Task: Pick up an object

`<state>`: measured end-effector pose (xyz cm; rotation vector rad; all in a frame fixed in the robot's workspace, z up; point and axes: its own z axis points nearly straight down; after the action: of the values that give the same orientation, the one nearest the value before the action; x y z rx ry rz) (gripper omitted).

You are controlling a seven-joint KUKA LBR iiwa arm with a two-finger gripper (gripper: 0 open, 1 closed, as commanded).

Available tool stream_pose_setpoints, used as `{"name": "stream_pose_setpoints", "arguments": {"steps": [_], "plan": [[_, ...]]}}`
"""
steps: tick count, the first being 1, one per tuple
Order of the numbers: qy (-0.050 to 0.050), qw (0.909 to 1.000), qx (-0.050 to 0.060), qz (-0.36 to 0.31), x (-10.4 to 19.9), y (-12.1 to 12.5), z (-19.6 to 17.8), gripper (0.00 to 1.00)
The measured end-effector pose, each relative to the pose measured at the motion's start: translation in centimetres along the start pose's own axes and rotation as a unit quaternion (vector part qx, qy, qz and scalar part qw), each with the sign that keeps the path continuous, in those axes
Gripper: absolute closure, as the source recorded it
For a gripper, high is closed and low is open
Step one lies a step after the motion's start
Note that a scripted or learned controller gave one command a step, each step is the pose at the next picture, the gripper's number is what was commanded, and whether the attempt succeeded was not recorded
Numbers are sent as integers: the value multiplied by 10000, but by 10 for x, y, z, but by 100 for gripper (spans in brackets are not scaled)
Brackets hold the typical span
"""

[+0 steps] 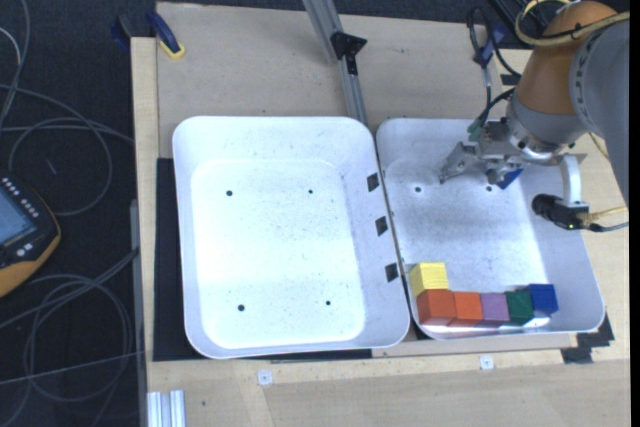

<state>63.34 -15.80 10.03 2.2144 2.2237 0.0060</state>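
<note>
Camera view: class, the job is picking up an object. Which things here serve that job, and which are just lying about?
Job:
gripper
right bin
blocks: yellow, orange, purple, green, blue

Lying about:
left bin
cables
blue clamp

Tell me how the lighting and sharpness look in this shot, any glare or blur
Camera view: even, soft light; the left bin and right bin read bright white with only faint shadows along their rims. The row of coloured blocks is sharp enough to tell colours apart. The hand looks slightly soft and its fingers are hard to make out. The floor around the bench is dim.
</note>
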Motion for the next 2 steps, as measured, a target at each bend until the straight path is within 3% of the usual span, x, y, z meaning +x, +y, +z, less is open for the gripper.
{"name": "stream_pose_setpoints", "arguments": {"steps": [1,2], "plan": [[-4,10000,-5,6,13,10,-38,0],[11,10000,38,18,46,-50,-80,0]]}}
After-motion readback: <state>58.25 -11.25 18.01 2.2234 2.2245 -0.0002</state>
